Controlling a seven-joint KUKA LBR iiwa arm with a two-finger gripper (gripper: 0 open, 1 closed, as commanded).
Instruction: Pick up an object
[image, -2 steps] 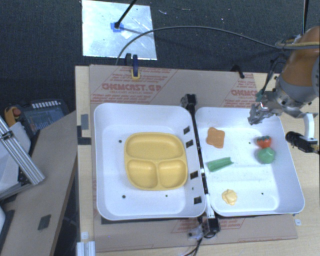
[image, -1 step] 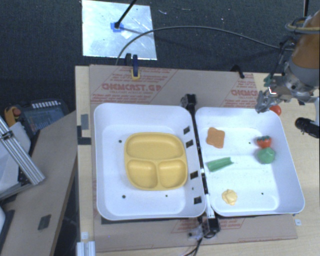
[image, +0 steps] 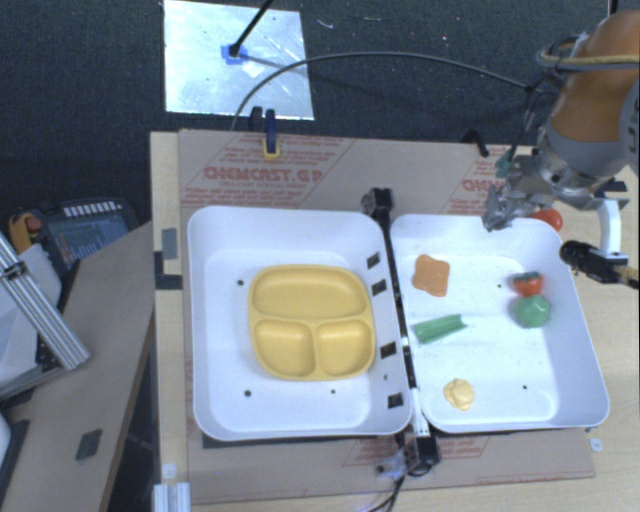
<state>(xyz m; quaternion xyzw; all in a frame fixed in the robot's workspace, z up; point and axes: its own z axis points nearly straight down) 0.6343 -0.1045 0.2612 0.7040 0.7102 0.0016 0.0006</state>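
Down at the near edge of the bench (image: 300, 465) a knot of black cable and clips (image: 415, 455) sits where my two white bins meet. Largest is the left bin (image: 215, 400), well off from my claw, with a yellow divided tray (image: 308, 322) lying flat in its middle. My claw (image: 497, 215) hangs over the far rim of the right bin (image: 575, 400), with my grey wrist and orange band above it; whether its fingers are apart or together I cannot tell, and nothing shows between them. Just beside the claw, at that far corner, a bit of red-orange (image: 547, 217) peeks out, partly hidden by my wrist. Nearer the camera than the claw lie a flat orange piece (image: 431, 275), then a green bean-like piece (image: 438, 327), and nearest the front a small pale yellow lump (image: 459, 393). Off toward my arm's side, a red tomato-like piece (image: 529, 283) touches a green rounded one (image: 532, 312). All lie apart from the claw.
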